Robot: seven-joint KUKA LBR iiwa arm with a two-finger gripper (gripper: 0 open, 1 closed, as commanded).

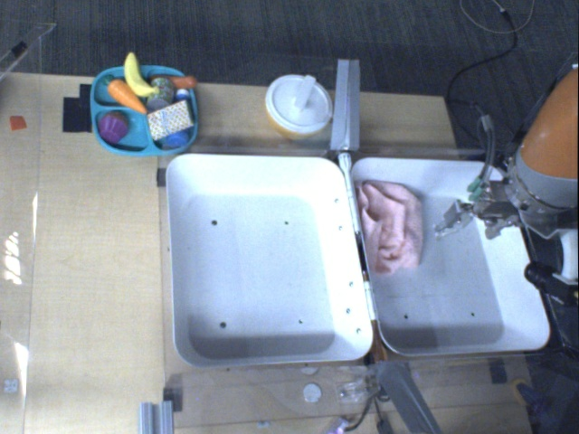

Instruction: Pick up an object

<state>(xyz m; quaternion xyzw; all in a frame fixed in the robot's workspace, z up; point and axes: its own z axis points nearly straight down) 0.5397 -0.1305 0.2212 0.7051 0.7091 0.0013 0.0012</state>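
Note:
A crumpled pink cloth [390,224] lies in the right bin [452,324], against its left wall. The gripper [450,219] reaches in from the right over the same bin, a short way to the right of the cloth and not touching it. Nothing shows between its fingers. The grey arm with its orange band [552,134] stands at the right edge of the view.
The left bin [262,251] lies beside the right one. Behind the bins sit a blue divided tray [145,111] with toy food and a white-lidded yellow bowl [299,105]. A grey metal bar [345,107] stands between the bins at the back.

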